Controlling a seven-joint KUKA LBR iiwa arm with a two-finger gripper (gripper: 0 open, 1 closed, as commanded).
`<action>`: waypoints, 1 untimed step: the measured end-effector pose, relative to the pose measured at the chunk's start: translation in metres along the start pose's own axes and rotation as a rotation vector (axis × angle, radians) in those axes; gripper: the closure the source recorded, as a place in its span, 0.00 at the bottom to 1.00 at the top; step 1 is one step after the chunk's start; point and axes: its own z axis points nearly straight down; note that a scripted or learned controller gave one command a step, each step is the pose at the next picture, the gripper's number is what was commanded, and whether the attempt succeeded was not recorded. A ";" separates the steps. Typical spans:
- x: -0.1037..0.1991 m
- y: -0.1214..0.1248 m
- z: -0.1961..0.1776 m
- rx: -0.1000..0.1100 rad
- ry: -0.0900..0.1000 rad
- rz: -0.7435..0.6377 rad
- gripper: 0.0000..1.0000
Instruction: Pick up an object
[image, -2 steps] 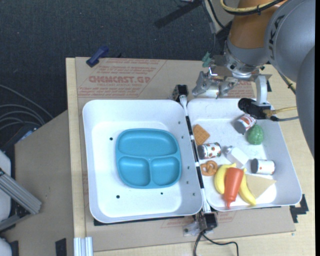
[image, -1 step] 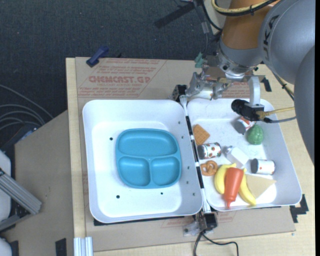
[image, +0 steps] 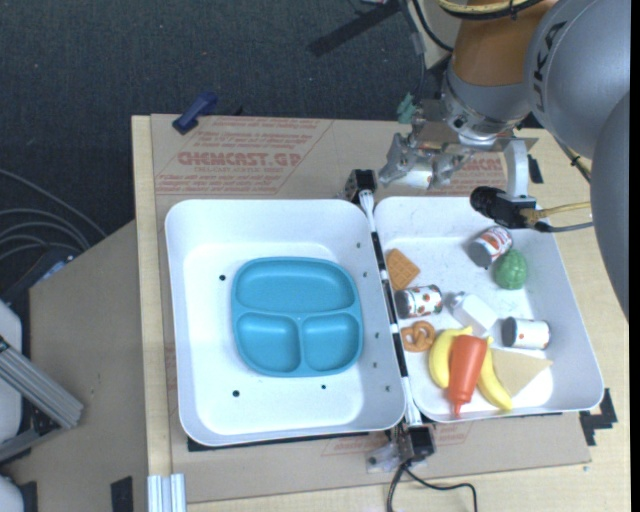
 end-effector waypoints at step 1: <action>0.000 0.000 0.000 0.000 0.000 -0.001 0.00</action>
